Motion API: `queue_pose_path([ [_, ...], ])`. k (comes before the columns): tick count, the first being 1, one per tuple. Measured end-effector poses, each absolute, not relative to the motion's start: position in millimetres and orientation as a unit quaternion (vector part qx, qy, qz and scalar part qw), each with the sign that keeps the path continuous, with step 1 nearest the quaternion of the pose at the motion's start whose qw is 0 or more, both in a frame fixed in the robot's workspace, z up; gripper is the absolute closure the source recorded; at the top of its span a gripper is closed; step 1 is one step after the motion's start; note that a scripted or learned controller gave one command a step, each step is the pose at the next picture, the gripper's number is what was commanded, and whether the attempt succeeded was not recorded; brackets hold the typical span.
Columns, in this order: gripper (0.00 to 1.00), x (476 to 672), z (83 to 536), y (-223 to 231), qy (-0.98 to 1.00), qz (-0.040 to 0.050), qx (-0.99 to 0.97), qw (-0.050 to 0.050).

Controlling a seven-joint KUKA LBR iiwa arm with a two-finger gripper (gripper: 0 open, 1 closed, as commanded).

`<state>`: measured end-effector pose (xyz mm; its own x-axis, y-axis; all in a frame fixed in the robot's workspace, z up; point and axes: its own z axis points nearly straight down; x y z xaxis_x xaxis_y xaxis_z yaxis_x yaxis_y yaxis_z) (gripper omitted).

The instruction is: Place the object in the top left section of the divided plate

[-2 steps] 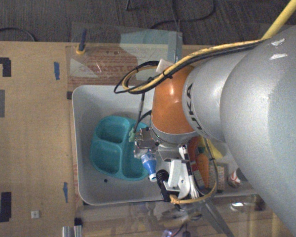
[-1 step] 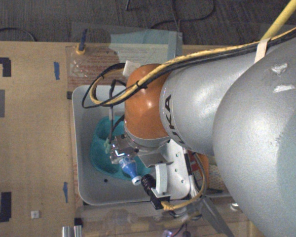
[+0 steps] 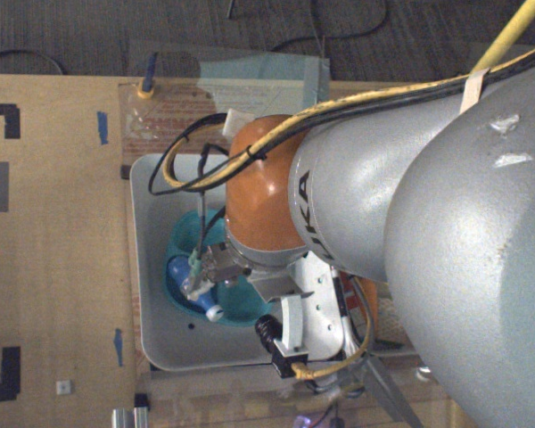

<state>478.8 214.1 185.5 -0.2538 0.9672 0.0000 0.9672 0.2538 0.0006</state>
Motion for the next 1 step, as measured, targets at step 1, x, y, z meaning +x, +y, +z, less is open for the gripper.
queue_pose_path([
  [1,0.00,478.6,147.2,195.1,0.796,-0.0013,0.605,-0.001],
])
